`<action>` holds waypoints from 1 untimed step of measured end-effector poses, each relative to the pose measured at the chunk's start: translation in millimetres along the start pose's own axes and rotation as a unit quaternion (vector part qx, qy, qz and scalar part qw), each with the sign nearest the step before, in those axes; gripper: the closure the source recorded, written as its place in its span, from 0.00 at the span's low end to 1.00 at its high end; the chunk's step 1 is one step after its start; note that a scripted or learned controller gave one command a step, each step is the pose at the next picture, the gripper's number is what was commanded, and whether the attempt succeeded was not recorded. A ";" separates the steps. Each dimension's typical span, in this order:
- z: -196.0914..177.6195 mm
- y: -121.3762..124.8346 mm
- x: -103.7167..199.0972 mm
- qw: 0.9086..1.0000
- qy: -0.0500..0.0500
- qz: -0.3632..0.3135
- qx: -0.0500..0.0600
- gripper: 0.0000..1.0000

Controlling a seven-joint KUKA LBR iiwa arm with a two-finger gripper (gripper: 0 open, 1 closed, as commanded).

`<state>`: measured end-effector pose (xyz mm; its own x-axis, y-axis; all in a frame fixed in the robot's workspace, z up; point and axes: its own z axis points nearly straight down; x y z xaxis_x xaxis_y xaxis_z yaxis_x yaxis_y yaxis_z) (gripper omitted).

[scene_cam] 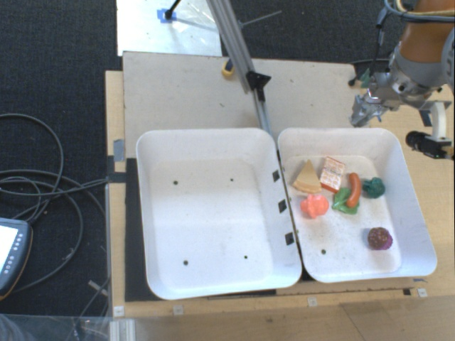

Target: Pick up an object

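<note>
The right bin (398, 155) holds several small toy foods. A tan wedge (307, 179) lies next to a small orange-and-white carton (332, 174). A pink-orange lump (314, 205) sits below them. An orange sausage (353, 190) rests against a green piece (344, 202), and a dark green piece (373, 187) lies to its right. A dark purple ball (379, 238) sits alone near the front right. My gripper (365, 110) hangs above the bin's far rim, apart from all the objects, with nothing seen in it.
The left bin (153, 148) stands beside the right one, joined at a taped seam. A grey pole (234, 38) slants across the back of the bench. Cables and a tablet (13, 251) lie on the floor at left.
</note>
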<state>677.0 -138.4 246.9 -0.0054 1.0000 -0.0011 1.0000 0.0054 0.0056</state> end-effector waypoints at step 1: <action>-9.0 -27.3 48.0 1.000 0.002 -0.002 0.002 1.00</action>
<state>649.5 -90.6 255.7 -0.0096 1.0000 0.0019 1.0000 0.0096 0.0012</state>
